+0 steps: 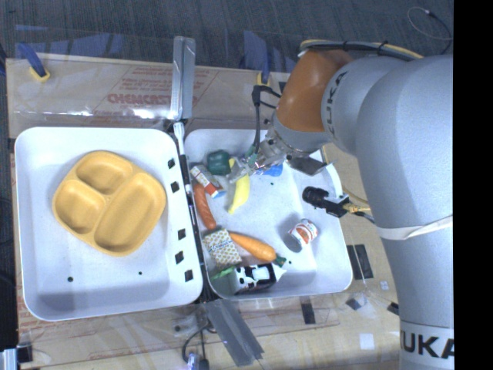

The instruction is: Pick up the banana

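The banana is small and yellow and lies tilted in the upper middle of the right bin. My gripper hangs from the orange-banded wrist directly above the banana's upper end, very close to it or touching it. The wrist and arm cover the gripper's tips from this angle.
Around the banana lie a green item, a red-and-white tube, a sausage, a carrot, a patterned packet, a black-and-white bottle and a small can. The left bin holds a yellow divided plate.
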